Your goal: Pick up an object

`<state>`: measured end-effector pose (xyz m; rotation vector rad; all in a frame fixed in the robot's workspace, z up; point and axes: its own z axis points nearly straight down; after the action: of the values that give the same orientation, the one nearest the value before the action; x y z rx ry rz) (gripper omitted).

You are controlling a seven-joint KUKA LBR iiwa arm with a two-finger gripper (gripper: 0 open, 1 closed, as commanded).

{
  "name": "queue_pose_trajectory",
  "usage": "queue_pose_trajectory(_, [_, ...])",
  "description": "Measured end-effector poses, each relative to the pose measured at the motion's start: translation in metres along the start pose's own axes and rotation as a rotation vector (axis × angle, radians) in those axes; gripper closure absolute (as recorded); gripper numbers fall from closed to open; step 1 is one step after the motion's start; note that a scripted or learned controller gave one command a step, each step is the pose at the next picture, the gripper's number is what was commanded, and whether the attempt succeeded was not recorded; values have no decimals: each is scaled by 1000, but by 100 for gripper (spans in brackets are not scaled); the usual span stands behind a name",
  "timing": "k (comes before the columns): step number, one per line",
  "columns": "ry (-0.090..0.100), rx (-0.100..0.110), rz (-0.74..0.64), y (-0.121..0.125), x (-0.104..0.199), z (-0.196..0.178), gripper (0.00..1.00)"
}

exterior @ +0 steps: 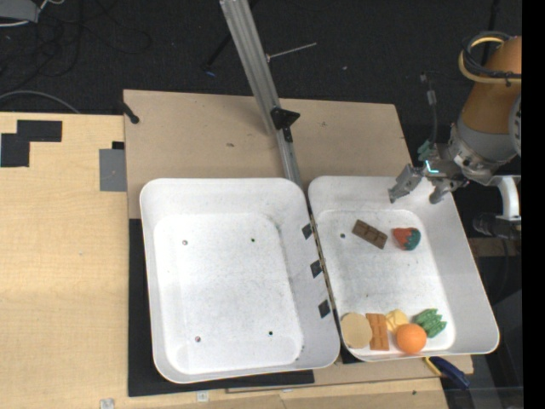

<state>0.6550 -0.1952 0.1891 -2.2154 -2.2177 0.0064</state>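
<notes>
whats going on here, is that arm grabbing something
Not yet. The gripper hovers open over the top right corner of the right bin, holding nothing. Below it lie a brown block and a red-and-teal toy. More toy food, including an orange, sits along the bin's near edge.

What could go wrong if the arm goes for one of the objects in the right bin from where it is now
Two risks stand out. The gripper hangs open above the right bin's far rim, so a steep descent could clip that wall. The orange ball, green piece, yellow piece and tan pieces crowd the near corner, so the fingers might nudge neighbours or grab two. The brown block and red and teal piece lie apart and look safer.
</notes>
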Motion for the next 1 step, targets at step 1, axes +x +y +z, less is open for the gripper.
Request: queue_pose_trajectory(1, [-2, -4, -4, 1, 0, -3, 0])
